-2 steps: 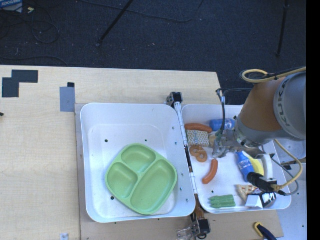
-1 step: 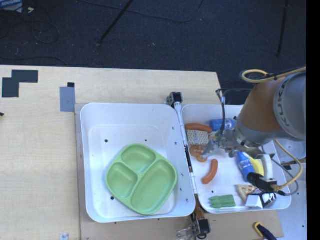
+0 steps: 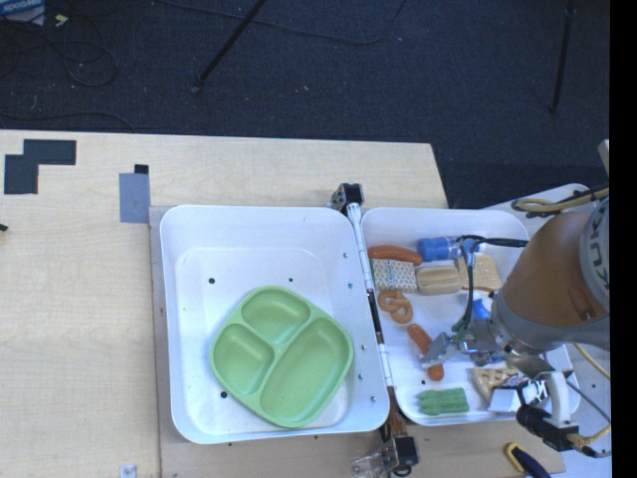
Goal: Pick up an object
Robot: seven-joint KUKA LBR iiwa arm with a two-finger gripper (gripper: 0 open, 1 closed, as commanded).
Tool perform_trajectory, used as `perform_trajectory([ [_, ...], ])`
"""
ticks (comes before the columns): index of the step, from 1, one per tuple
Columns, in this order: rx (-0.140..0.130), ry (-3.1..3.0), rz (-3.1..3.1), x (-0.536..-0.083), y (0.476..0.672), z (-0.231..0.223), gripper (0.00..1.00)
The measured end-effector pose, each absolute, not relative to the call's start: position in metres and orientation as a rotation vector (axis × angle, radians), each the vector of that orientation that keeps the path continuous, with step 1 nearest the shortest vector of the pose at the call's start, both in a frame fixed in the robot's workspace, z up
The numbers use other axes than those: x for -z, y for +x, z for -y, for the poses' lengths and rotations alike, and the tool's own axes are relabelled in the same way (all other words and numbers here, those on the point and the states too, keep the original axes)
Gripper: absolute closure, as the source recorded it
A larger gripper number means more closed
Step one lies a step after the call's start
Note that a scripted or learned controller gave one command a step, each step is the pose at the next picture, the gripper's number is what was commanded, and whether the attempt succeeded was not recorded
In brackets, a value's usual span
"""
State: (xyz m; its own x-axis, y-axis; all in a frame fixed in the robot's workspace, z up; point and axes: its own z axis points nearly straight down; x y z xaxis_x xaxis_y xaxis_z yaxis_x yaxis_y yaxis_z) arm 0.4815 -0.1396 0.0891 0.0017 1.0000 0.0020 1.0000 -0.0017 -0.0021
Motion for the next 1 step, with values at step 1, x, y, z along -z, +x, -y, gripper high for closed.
perform_trajectory([
  [1,0.005,-2.223,2.211,-0.0989,0.4823,0.1386,1.00],
])
